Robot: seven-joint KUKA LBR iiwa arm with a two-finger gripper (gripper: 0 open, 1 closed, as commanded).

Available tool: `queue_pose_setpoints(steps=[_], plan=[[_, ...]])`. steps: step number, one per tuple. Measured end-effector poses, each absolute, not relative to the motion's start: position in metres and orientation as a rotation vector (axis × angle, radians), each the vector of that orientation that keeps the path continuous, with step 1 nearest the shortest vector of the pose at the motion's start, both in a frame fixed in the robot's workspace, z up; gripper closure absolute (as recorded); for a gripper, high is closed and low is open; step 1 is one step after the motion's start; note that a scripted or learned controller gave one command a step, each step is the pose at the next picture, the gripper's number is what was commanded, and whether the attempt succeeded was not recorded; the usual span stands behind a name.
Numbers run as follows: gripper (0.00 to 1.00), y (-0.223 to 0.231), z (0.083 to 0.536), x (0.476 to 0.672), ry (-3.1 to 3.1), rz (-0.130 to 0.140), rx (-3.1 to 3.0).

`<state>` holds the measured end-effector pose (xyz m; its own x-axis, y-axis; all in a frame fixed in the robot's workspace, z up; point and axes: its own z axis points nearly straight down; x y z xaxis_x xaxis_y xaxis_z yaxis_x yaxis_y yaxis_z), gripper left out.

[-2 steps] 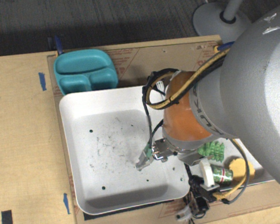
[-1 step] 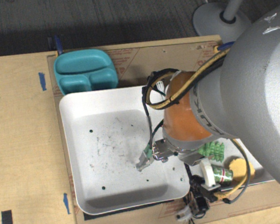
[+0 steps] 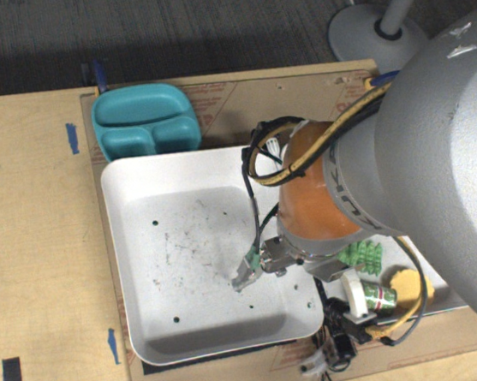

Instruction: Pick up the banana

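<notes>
Though mostly under arm (image 3: 440, 143), banana (image 3: 404, 282): long axis unclear.

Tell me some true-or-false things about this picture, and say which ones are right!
1. A teal tray sits beyond the white bins. True.
2. The arm has a blue band. False: its band is orange.
3. The gripper is over the left bin. True.
4. The green block lies in the left bin. False: it lies to the right, beside the arm.
5. A yellow thing peeks out under the arm. True; whether it is the banana, I cannot tell.
</notes>
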<state>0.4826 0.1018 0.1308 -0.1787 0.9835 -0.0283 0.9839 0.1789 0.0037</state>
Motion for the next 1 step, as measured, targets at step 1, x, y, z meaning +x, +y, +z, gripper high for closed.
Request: queue_pose_setpoints(steps=[1], plan=[[0.00,0.1022,0.1309,0.4829,2.379,-0.022,2.013]])
